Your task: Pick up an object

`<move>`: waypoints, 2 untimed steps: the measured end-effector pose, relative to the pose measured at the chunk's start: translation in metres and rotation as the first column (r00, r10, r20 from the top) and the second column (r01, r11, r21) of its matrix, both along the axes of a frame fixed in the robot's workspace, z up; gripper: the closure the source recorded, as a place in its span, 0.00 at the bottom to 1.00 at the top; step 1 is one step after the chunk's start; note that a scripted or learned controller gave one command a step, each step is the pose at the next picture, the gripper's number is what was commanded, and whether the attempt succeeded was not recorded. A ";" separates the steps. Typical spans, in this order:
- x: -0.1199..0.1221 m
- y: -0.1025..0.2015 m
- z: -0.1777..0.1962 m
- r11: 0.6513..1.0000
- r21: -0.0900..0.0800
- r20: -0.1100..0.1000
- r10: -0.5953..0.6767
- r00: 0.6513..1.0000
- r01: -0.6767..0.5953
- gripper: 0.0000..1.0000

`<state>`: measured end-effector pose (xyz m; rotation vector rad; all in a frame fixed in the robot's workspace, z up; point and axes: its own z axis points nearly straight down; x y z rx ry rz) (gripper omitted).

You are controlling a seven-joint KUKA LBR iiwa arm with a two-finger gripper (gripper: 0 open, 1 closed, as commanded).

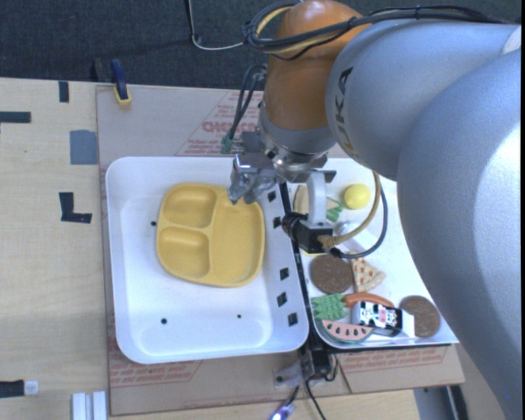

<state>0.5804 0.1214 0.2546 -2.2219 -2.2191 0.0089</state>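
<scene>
In left bin [127, 261], yellow divided plate [211, 233], right bin [424, 274], toy foods [359, 309]

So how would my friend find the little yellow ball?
Look in the right white bin, the one crowded with toy food. The yellow ball sits near its far end, beside the gripper. It is the only round, bright yellow piece among brown cookies and a watermelon slice.
</scene>
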 end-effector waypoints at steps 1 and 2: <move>-0.017 0.072 -0.004 1.000 0.004 0.001 0.009 1.000 -0.009 1.00; -0.016 0.067 -0.003 1.000 0.001 0.001 0.004 1.000 -0.004 0.00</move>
